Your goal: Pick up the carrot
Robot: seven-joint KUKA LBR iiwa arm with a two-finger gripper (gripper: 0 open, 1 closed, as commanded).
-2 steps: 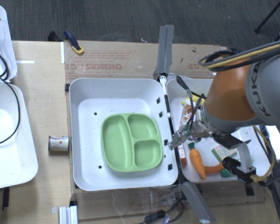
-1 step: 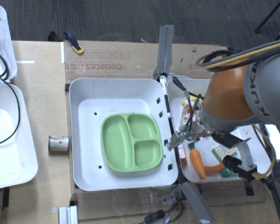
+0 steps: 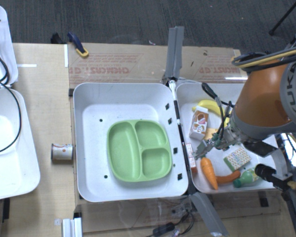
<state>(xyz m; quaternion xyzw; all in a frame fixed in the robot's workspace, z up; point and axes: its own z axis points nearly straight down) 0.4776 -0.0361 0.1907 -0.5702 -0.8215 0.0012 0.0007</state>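
Observation:
The carrot [image 3: 208, 172] is orange and tapered. It lies on the floor of the right bin [image 3: 199, 184] near its front left corner, tip toward the front. My gripper [image 3: 205, 148] hangs just behind and slightly left of the carrot's thick end, low over the bin. Nothing orange shows inside the gripper, and the carrot rests apart from it. The arm's orange band [image 3: 264, 100] covers the bin's right half.
A banana [image 3: 209, 106] and a small carton [image 3: 199, 123] lie behind the gripper. A checkered block [image 3: 236, 158] and an orange piece with a green end [image 3: 235, 177] lie right of the carrot. The left bin [image 3: 88, 132] holds a green divided plate [image 3: 139, 150].

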